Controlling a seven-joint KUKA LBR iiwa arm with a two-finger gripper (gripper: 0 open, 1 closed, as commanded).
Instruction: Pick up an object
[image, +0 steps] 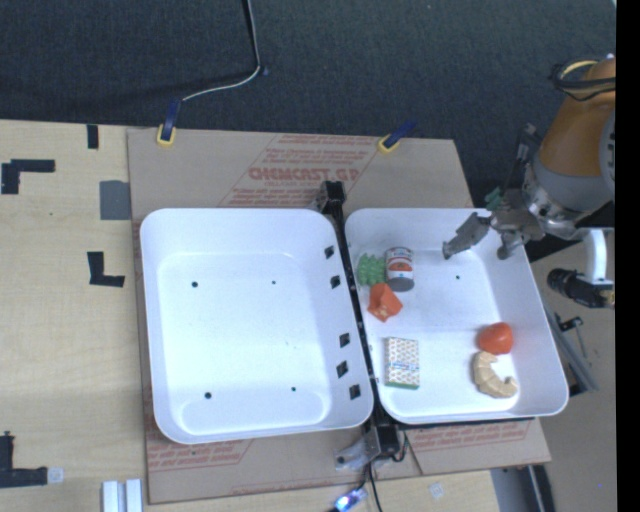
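The can (400, 268) looks the likeliest pick: a small tin with a red label, standing upright in the right bin (440, 400), near that bin's back-left corner. It is the nearest thing to the gripper (482, 238), lying to the gripper's left and a little toward the front as the camera sees it, with bare white floor between the two.

Just beside the can, toward the divider, sits a green piece (371, 268), and just in front of both an orange block (384, 301), tilted; whether it touches the can I cannot tell. So the can is crowded on its left and front but clear on the side facing the gripper.

Further forward along the divider lies a flat carton (403, 362), long axis running front to back. At the front right corner a tomato (495, 338) rests right behind a pale croissant (494, 377), the two about touching. These are well apart from the gripper, down the right wall.

The gripper hangs over the back right of that bin, its two fingers spread wide with nothing between them, one prong reaching left toward the can. The arm (578, 150) comes in from the right edge. The left bin (240, 225) lies beyond the divider on the bench (60, 300).

My guess is the next move calls for a short travel left and then down, closing across the can's round body.
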